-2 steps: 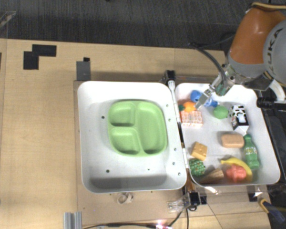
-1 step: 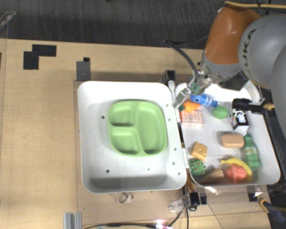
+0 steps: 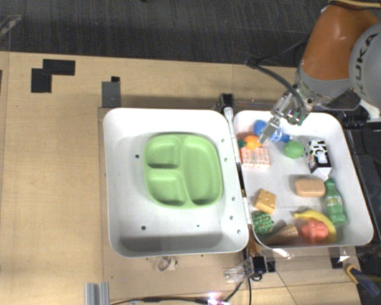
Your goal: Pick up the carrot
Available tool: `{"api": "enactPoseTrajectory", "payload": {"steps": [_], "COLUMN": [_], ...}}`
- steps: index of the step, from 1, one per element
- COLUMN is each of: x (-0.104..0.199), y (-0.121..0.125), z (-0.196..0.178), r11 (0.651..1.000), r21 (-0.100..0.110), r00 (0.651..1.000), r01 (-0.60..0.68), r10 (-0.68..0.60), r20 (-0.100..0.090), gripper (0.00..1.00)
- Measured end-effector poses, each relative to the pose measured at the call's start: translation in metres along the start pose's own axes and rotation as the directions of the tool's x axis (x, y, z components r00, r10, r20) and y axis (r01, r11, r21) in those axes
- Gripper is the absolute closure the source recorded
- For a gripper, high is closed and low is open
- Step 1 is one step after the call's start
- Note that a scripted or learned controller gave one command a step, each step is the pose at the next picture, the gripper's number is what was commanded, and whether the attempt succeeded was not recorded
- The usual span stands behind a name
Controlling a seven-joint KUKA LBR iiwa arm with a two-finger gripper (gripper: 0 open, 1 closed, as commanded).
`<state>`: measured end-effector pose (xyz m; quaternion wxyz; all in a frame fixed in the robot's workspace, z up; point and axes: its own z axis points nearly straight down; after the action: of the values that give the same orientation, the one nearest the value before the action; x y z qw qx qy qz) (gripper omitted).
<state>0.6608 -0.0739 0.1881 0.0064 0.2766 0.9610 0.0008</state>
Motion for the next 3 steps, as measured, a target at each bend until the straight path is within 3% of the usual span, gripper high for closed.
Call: {"api": "enactPoseTrajectory", "payload": {"steps": [1,2,3], "x": [0.053,-0.006,0.019], "y": [0.042,-0.018,0.032], "z": [0.001,0.093,-0.002], "r11": [0.987,0.981,0.874], "r21": [0.000,-0.005,-0.004], "r00": [0.987,0.981,0.874], "r01": [-0.158,-0.196,-0.486], "r10": [0.158,0.196,0.486], "r20": [-0.006,-0.001,0.000], "gripper": [0.00,0.00,0.00]}}
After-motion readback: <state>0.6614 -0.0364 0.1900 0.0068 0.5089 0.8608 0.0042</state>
